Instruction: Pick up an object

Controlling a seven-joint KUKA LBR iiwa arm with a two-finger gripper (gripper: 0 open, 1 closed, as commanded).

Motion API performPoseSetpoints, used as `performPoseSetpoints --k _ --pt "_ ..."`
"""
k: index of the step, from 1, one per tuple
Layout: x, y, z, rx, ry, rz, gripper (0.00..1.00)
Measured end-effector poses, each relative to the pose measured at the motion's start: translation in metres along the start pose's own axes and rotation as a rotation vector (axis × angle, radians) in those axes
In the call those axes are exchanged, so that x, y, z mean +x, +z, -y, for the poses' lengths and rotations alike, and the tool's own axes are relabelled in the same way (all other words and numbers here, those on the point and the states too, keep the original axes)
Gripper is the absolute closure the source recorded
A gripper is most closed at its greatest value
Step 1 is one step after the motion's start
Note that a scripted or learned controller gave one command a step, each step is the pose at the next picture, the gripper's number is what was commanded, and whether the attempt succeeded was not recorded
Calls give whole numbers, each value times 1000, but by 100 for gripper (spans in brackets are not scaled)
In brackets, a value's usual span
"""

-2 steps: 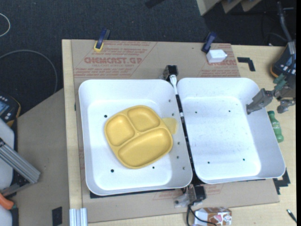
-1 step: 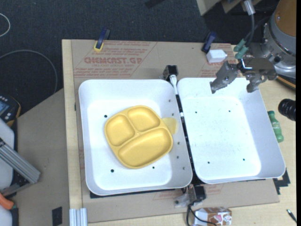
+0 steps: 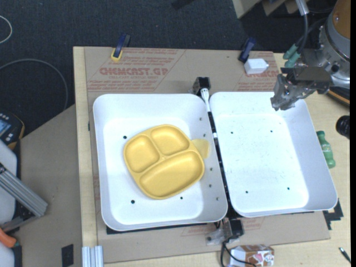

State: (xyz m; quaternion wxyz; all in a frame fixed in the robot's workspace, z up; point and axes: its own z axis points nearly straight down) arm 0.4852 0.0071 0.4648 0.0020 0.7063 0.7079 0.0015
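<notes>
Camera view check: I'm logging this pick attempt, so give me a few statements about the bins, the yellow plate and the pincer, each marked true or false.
1. The yellow plate lies in the left bin. True.
2. The plate has three compartments. True.
3. The pincer is touching the plate. False: it is over the far right corner of the right bin, well apart from the plate.
4. The plate sits in the right bin. False: it is in the left one.
</notes>
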Motion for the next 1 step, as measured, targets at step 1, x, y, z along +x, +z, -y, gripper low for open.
performPoseSetpoints --k 1 --pt "70 40 7 12 -6 -2 100"
